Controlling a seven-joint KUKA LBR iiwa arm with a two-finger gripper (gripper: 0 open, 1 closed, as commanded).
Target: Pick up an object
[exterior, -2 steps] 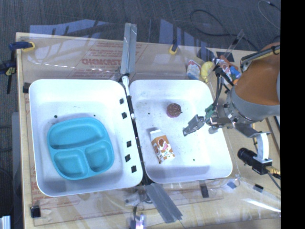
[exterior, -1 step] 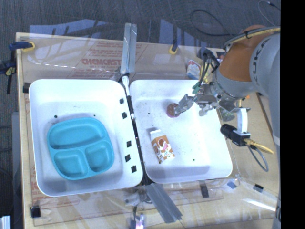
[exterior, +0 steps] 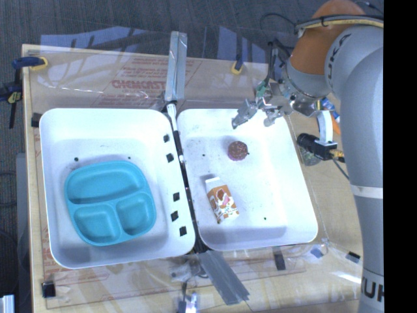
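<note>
Two objects lie in the right bin (exterior: 296, 204). A small round brown cookie-like disc (exterior: 238, 150) rests near the bin's middle back. A white and brown snack packet (exterior: 221, 203) lies flat closer to the front. My gripper (exterior: 253, 119) hangs above the bin's back edge, just behind and a little right of the brown disc. Its fingers (exterior: 237, 121) are spread open with nothing between them. It touches neither object.
The left bin (exterior: 49, 175) holds a blue divided plate (exterior: 109, 202). A raised divider with black clips (exterior: 177, 175) separates the bins. The grey arm (exterior: 355, 109) fills the right side, with cables and a clamp (exterior: 318, 145) beside the right bin's rim.
</note>
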